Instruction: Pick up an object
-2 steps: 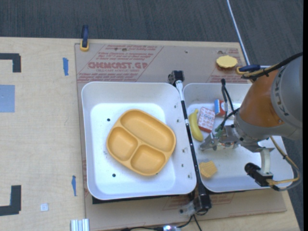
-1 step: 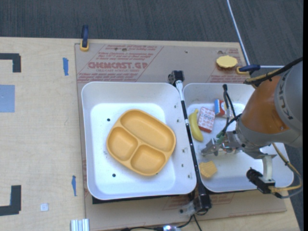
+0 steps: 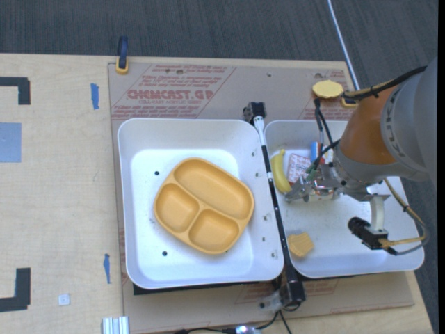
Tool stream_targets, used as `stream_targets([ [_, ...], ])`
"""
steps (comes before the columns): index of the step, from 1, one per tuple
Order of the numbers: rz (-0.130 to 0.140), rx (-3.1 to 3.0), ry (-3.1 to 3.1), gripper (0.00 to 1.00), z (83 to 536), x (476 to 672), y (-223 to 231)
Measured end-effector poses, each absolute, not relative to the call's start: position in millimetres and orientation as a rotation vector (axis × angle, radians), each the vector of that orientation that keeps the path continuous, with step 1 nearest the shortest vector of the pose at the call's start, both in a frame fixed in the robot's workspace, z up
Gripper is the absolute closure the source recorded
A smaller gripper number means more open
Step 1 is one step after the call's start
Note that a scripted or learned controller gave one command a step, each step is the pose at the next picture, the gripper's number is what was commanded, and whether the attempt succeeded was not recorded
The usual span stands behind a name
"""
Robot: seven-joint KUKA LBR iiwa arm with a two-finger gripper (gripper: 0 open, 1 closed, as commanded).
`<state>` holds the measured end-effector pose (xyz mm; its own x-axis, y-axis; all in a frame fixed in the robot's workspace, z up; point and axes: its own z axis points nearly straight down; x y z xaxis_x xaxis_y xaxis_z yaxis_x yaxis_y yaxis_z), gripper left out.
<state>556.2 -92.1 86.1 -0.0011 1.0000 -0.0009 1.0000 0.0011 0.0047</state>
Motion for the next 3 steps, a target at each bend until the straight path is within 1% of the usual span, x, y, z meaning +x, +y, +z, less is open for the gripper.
stream_targets([
  [1,0.005,2.215,2.220,1.00,96.2,556.8,-92.0],
  [2,0.000,2.221,2.224,1.00,184.7,479.5,-26.9],
  [3,0.003,2.218,2.224,1.00,194.7,480.8,-26.7],
])
